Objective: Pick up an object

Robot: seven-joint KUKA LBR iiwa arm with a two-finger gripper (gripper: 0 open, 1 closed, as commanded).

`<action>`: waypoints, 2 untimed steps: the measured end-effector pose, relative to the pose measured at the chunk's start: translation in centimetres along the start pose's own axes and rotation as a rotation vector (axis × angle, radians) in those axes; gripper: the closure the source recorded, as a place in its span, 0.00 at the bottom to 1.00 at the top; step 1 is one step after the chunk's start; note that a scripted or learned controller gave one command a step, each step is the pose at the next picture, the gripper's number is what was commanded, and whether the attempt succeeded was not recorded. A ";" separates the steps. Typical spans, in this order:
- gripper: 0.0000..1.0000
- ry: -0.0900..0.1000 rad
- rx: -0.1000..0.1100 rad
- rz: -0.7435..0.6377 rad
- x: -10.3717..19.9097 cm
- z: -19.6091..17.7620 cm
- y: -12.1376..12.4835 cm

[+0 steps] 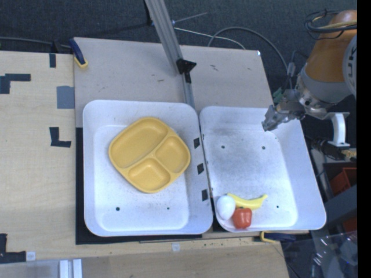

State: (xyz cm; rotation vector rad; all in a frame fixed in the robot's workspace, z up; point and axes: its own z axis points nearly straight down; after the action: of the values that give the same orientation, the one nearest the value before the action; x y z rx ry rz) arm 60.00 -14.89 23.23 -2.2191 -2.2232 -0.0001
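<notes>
Camera view: arm [324, 68] comes in from 3 o'clock, orange band up at about 1 o'clock of the frame. Tool [271, 122] sits over the right bin [255, 155], at the bin's 1 o'clock area near its top edge. Nothing visible between its tips; whether it's released or clenched, can't tell at this size.

Pickable items are bunched at the right bin's 7 o'clock corner, well apart from the tool: white ball [225, 207], banana [250, 201] touching it on the 3 o'clock side, red pepper [243, 217] just below the banana and touching the ball. All three rest on the bin floor against the lower rim.

Left bin [98, 172] holds a yellow tray [149, 154] with three compartments, lying flat and rotated, roughly centred, slightly toward 12 o'clock.

Metal rail [165, 28] runs from 12 o'clock down to the gap between the bins. Blue-yellow clamp [78, 53] on the worktop [35, 155] at 10 o'clock.
</notes>
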 end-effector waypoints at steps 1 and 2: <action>1.00 0.001 0.002 -0.004 5.2 0.3 -0.4; 1.00 0.001 0.000 -0.005 9.8 -0.1 1.0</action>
State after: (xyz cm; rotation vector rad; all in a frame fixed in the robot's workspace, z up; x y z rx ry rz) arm 60.94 -5.05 23.35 -2.2128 -2.2280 -0.0013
